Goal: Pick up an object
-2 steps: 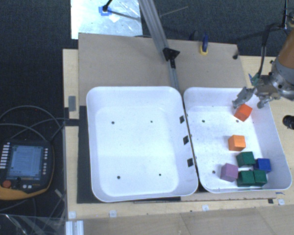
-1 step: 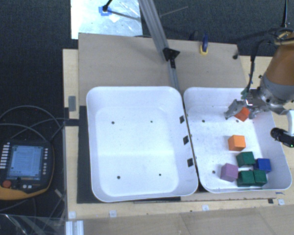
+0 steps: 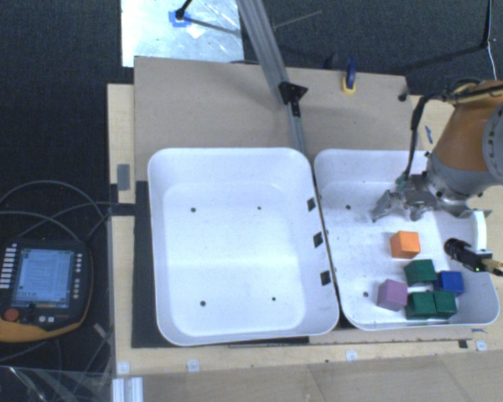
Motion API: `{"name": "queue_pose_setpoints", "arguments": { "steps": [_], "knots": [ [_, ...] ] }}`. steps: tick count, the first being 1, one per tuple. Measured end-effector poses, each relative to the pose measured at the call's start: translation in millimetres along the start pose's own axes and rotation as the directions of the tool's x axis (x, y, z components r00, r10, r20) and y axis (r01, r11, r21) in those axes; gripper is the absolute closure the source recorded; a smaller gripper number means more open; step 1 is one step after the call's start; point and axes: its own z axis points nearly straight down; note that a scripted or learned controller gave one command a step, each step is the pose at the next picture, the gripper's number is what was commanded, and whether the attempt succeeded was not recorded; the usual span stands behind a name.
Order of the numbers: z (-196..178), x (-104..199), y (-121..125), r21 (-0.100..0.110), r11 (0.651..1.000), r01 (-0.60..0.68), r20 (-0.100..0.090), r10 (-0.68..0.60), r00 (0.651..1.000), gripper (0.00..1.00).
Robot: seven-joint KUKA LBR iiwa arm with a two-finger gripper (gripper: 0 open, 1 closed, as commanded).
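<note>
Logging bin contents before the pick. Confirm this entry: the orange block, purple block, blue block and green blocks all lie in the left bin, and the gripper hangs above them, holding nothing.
Wrong bin. The camera view shows the orange block, purple block, blue block and green blocks in the right bin, not the left bin. The rest stands: the gripper hangs above them, holding nothing.

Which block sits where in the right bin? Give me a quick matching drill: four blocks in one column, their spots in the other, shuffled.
Blocks:
1. orange block
2. purple block
3. blue block
4. upper green block

Spots:
A. farthest toward the left bin
B. just below the orange one, left of the blue one
C. nearest the gripper
D. farthest right of the four, by the black part with a green light

Pairs: 1-C, 2-A, 3-D, 4-B
</note>
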Motion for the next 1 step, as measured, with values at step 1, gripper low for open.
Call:
{"name": "queue_pose_setpoints", "arguments": {
  "steps": [1],
  "knots": [
    [-15.3, -0.8, 2.8, -0.009, 1.0, 0.002, 0.002, -0.002, 1.0, 1.0]
  ]
}}
